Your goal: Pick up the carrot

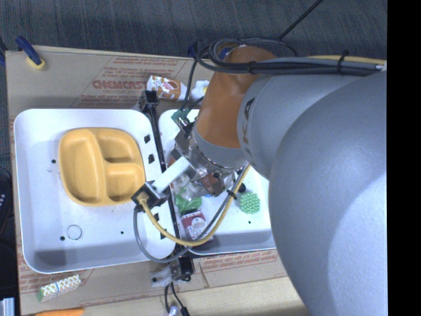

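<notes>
the grey arm (316, 143) hides most of the right bin (260, 232) and the gripper's fingers.

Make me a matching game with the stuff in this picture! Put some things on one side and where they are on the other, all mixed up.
Things:
1. yellow plastic divided tray
2. green bumpy round ball
3. blue-handled clamp
4. orange band on the robot arm

Places:
A. in the right white bin, beside the arm
B. far left corner of the cardboard
C. inside the left white bin
D. above the wrist, over the right bin

Pairs: 1-C, 2-A, 3-B, 4-D
</notes>
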Available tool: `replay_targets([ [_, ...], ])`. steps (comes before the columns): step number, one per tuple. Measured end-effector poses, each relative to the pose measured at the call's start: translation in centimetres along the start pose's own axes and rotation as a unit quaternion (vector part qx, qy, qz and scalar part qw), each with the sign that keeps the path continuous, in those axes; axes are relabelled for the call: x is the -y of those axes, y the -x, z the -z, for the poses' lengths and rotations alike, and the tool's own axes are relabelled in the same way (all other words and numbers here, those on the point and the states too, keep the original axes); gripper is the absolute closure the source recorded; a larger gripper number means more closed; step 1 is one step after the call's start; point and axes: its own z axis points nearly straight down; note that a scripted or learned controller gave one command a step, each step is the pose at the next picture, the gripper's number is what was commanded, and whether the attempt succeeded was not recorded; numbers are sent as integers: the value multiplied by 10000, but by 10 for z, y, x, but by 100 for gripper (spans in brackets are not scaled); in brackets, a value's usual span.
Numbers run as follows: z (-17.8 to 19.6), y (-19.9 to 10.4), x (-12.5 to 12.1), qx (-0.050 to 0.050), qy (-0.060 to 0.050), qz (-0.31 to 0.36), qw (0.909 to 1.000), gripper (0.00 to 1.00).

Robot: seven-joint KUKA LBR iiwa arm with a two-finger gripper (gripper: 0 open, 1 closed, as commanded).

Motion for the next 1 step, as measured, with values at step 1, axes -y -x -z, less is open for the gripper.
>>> replay_targets([
  [1,-14,6,-10,5,-7,387,9993,100],
])
